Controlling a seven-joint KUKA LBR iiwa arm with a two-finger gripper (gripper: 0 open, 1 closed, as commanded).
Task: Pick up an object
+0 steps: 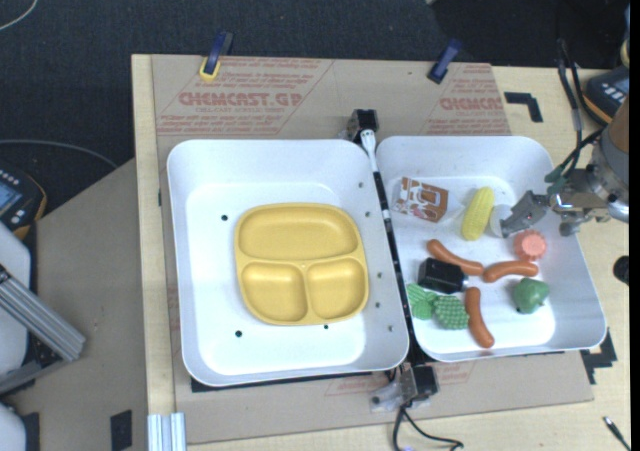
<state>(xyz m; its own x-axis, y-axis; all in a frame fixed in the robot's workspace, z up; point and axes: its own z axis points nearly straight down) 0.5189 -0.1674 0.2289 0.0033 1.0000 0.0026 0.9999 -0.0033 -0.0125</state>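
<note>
Nearest me, a yellow divided plate (pixel 300 264) sits alone in the left bin (pixel 200 179). Beyond, toy food crowds the right bin (pixel 575 284): sausages (pixel 478 317), corn cob (pixel 478 212). The gripper (pixel 528 211) hovers spread and unladen beside the corn, likely choosing.

I see the bench (pixel 300 89), brown printed board on top, two white bins side by side on it, left bin (pixel 190 239), right bin (pixel 570 309), touching edges

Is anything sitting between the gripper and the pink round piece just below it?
Nothing visible: the gripper hangs just above the pink round piece. The corn cob lies to its left and a sausage just below the piece.
</note>
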